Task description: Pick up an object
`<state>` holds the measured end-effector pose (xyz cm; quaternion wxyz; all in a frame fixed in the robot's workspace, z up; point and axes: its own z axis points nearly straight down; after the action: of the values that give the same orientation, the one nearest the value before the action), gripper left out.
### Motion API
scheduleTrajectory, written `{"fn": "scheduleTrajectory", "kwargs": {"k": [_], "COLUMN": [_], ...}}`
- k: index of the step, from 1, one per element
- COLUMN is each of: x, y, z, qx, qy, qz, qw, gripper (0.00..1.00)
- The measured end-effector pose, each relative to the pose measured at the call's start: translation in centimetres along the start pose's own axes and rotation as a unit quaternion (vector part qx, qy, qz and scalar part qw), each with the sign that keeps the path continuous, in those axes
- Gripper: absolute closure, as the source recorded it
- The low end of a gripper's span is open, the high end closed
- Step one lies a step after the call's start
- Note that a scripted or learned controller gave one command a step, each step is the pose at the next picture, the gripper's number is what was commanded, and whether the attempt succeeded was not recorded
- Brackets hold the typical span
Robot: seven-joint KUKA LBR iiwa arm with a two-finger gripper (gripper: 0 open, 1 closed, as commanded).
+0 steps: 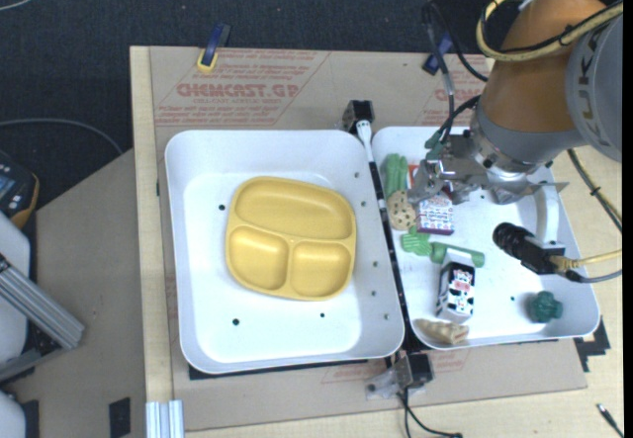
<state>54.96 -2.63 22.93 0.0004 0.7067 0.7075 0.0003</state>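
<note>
Lettering reading "CHEMCAST GP" is printed in red on the brown sheet (247,90) covering the table, along its far edge. The gripper (440,179) is lowered into the right bin (569,317) near that bin's far left corner, just above a small pink-and-white packet (436,219) whose print is too small to be read. A black-and-white cow-patterned carton (456,291) lies nearer the front edge. A yellow divided tray (290,236) is seen in the left bin (198,268).

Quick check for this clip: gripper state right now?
Gripper: cannot be told; it sits low in the right bin above the small purple-and-white packet.
</note>
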Motion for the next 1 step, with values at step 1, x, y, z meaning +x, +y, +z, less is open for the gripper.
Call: {"fn": "scheduleTrajectory", "kwargs": {"k": [1], "x": [0.19], "y": [0.36], "z": [0.78], "qx": [0.001], "qy": [0.000], "qz": [0.000], "qw": [1.0000], "gripper": [1.00]}}
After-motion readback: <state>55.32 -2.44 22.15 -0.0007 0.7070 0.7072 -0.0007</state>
